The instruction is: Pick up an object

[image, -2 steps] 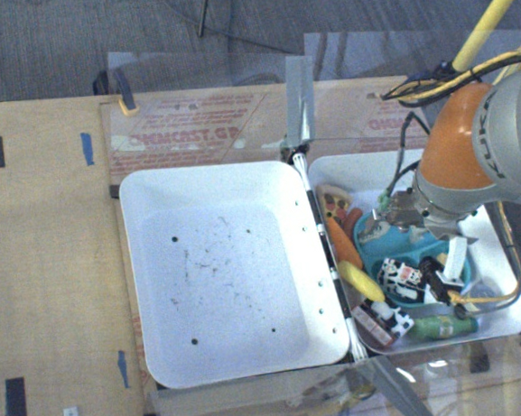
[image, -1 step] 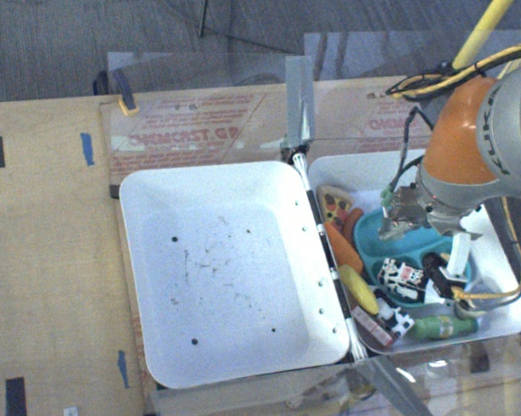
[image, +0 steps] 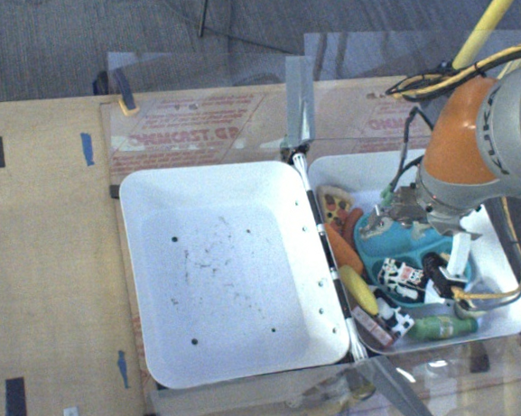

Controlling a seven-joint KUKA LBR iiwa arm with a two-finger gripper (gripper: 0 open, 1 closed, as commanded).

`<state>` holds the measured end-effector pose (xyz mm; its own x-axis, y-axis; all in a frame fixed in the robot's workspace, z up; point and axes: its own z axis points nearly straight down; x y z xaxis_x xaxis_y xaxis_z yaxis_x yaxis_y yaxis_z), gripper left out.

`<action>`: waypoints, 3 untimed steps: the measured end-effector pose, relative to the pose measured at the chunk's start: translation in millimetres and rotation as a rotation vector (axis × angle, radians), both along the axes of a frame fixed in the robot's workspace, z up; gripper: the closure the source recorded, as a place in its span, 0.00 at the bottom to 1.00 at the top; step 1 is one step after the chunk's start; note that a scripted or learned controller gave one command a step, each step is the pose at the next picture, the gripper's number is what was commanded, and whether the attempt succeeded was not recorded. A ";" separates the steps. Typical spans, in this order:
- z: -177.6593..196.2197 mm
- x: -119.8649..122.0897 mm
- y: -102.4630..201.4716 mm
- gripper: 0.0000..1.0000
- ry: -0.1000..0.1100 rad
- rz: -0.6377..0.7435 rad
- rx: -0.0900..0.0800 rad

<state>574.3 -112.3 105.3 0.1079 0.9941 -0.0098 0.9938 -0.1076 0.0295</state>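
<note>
While the grey arm with its orange band (image: pixel 458 135) leans in from the right, the two-finger gripper (image: pixel 415 212) sits low over the right-hand shallow white bin (image: pixel 510 312), buried in the clutter there. Whether it is spread or pinched I cannot tell; the wrist body hides the tips from this angle.

And what a pile it is! Directly under the wrist lies a teal plastic toy (image: pixel 381 237), the biggest piece in the bin. Just near of it sits a small black-and-white spotted toy (image: pixel 401 276). Along the bin's left wall, an orange carrot-shaped piece (image: pixel 343 241) runs near-to-far, with a yellow banana-shaped toy (image: pixel 358 289) just near of that, and a green bottle-shaped object (image: pixel 443 327) lies flat along the near wall. The left-hand white bin (image: pixel 151 203) carries nothing but specks.

The likeliest target, I'd judge, is that teal toy, since the gripper is right on top of it. To do this well: come straight down rather than at a slant, straddle a narrow edge or ridge of the teal piece instead of its broad flat face, and close firmly before any lift. Crowding is the hazard here; the spotted toy and the carrot piece are touching or nearly so, and a finger landing on a neighbour would spoil the grip. Lift slowly and vertically, clear of the wall.
</note>
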 end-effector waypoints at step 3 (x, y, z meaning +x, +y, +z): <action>-9.1 -39.8 -23.8 0.00 -0.005 0.124 0.003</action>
